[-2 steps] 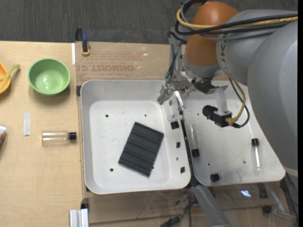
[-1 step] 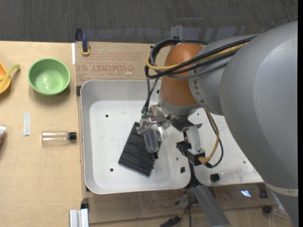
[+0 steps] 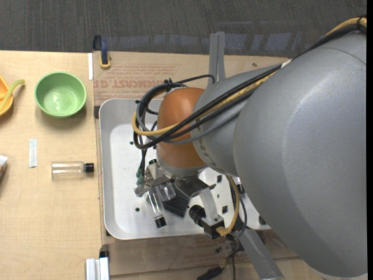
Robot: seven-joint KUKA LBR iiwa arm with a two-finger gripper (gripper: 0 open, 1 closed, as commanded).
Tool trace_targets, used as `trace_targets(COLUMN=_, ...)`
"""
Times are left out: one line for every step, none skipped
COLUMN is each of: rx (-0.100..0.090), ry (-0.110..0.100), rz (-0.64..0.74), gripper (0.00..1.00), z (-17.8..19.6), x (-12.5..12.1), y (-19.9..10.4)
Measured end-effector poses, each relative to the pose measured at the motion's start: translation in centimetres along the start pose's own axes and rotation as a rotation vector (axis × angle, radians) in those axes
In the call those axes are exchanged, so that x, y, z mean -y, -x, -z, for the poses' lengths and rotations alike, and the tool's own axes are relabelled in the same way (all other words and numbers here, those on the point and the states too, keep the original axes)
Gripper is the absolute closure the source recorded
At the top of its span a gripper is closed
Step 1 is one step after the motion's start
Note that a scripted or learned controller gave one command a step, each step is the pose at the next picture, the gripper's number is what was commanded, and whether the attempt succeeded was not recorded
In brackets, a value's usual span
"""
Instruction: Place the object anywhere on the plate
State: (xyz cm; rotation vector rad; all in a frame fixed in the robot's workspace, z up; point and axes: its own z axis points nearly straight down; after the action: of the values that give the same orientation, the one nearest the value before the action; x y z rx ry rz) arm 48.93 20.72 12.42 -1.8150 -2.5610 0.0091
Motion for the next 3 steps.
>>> trace_targets(rx=0.002, ry=0.005, rz=0.236, gripper=1.0, z=21.1, x=3.4, y=6.0)
trace_targets(rx=0.0, ry=0.001, rz=0.208, gripper=1.0, z=6.1, x=2.4, y=3.1)
trace_targets(rx=0.0, ry=0.004, rz=0.348, gripper=1.0, z=6.6, x=6.4, y=14.6)
